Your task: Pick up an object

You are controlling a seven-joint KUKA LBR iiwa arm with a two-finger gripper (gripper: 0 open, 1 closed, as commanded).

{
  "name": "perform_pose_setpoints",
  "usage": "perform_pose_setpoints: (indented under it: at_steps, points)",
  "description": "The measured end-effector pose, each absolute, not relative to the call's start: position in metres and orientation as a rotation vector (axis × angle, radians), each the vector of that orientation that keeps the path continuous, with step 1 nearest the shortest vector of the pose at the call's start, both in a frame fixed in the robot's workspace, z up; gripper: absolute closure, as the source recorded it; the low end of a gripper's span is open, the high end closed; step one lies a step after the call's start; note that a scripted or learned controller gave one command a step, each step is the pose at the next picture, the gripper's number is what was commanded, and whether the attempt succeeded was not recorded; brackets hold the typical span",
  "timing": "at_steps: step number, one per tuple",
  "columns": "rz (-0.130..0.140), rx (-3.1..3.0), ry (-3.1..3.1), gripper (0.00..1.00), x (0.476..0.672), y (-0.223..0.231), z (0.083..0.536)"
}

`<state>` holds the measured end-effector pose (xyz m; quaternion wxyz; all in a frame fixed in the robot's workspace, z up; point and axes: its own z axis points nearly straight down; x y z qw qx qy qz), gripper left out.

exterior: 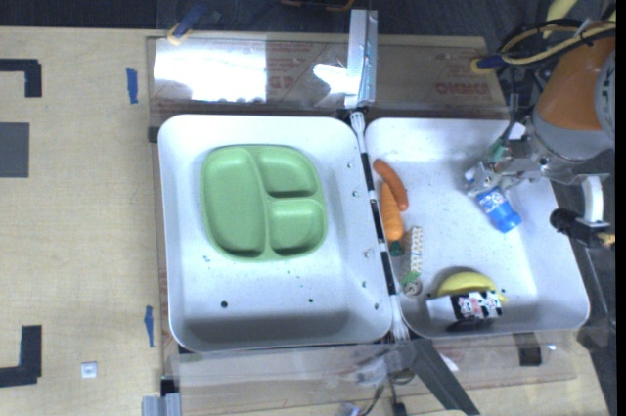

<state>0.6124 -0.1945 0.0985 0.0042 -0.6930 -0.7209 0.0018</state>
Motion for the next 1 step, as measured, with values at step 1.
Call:
perform_pose_setpoints:
  at_steps: [1]
  points:
    - [0.004, -2.14, -2.296, 1.0, 0.6668, -0.144, 0.174]
